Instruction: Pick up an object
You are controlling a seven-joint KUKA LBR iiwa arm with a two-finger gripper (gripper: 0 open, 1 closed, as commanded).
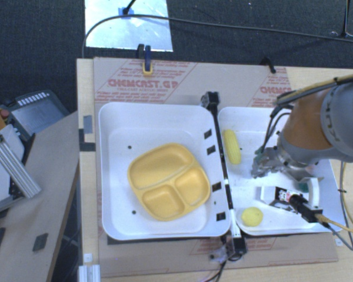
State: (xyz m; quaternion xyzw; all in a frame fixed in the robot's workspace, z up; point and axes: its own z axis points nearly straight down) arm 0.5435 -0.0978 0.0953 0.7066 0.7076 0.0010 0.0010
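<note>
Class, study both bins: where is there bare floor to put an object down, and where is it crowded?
Left bin: bare strips along the far wall and left wall around the yellow tray.
Right bin: bare between the yellow banana and the yellow ball. It is crowded under the arm.

My arm (317, 122) reaches in from the right edge, orange band uppermost, wrist bent downward, gripper (260, 168) low at centre-right of frame.

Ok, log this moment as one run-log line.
gripper: low in right bin, fingers unclear | nearby: yellow oblong object, yellow round object | left bin: yellow divided tray | pick: unconfirmed
</note>
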